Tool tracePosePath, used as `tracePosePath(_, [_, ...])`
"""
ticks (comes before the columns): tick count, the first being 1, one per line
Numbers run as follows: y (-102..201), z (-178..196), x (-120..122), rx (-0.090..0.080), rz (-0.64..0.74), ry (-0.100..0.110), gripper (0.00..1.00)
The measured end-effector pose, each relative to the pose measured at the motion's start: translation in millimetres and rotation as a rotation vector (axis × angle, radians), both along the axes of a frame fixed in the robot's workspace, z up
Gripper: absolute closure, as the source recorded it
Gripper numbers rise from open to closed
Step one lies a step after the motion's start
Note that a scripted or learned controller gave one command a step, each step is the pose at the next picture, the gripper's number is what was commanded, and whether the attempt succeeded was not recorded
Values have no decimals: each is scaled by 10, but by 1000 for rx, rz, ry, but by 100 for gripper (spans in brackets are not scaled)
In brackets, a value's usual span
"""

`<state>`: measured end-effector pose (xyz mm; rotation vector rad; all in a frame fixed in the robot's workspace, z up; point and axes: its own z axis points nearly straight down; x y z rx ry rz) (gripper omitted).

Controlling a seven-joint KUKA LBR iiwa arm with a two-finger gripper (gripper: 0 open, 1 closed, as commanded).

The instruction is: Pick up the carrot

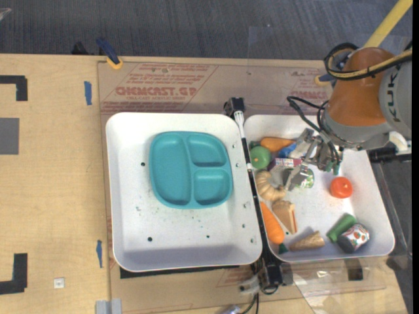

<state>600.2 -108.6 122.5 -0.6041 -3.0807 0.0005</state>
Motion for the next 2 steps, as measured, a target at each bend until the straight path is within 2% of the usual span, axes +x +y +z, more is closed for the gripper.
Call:
tracePosePath(1, [142,-301,479,-2,-45,-7,0])
tracePosePath(2, [762,638,575,0,-335,-10,0])
